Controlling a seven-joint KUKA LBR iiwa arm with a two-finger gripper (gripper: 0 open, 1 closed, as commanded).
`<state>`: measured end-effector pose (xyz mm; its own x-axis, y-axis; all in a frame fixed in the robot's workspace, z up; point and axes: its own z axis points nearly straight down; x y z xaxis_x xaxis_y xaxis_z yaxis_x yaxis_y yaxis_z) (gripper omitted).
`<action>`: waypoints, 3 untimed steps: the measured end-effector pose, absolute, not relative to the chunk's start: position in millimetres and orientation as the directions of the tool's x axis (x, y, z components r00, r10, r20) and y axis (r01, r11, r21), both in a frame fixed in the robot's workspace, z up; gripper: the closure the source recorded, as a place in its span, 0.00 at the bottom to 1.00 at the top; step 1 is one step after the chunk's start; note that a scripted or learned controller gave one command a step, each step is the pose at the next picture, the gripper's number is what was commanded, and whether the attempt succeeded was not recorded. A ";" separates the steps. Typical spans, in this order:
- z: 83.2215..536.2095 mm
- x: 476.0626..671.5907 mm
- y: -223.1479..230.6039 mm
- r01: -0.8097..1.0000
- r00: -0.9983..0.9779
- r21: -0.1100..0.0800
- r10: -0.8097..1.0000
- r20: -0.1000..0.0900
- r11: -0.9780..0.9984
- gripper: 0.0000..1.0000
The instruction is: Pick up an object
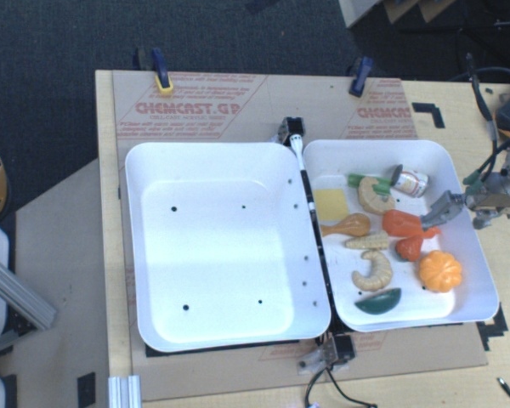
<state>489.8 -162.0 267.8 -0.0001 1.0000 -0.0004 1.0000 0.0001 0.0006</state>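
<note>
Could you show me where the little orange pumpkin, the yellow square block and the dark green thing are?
orange pumpkin (pixel 440 271), camera view, its ribbed top.
yellow square block (pixel 330 202), camera view, its flat face.
dark green thing (pixel 378 301), camera view, its middle.

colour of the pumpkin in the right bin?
Orange; the pumpkin shows clearly in the camera view.

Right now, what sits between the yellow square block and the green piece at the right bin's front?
In the camera view, three tan pieces lie between yellow block and green piece: drumstick, flat strip, curved croissant shape.
</note>
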 end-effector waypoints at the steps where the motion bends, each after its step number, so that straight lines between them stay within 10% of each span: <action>1: 173.9 535.8 -95.6 1.000 -0.007 -0.007 1.000 0.004 0.007 0.00; 3: 82.9 648.1 -191.7 1.000 0.001 -0.004 1.000 -0.003 -0.001 0.00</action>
